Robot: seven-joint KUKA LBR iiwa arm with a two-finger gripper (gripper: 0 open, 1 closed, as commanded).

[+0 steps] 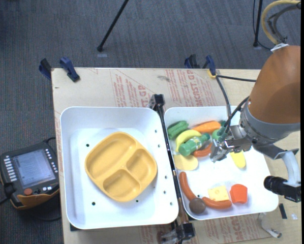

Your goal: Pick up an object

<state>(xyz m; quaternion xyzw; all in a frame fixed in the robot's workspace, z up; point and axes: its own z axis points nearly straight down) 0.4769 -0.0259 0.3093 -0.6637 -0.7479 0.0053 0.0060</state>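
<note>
My gripper [217,150] hangs low over the middle of the right bin [259,200], reaching in from the right under the orange band. Just left of it lie a green bottle-shaped toy [192,146] and a yellow banana [184,137], with a red piece [203,152] under the bottle. An orange carrot [207,126] and a green cucumber [177,127] lie behind them. A yellow piece [238,160] pokes out to the gripper's right. I see nothing held.
The front of the right bin holds a red sausage [186,185], a brown ball [196,205], a yellow cheese wedge [218,192] and an orange block [238,193]. The left bin [73,136] holds a yellow divided plate [121,165]. A pendant [27,174] sits off the bench's left.
</note>
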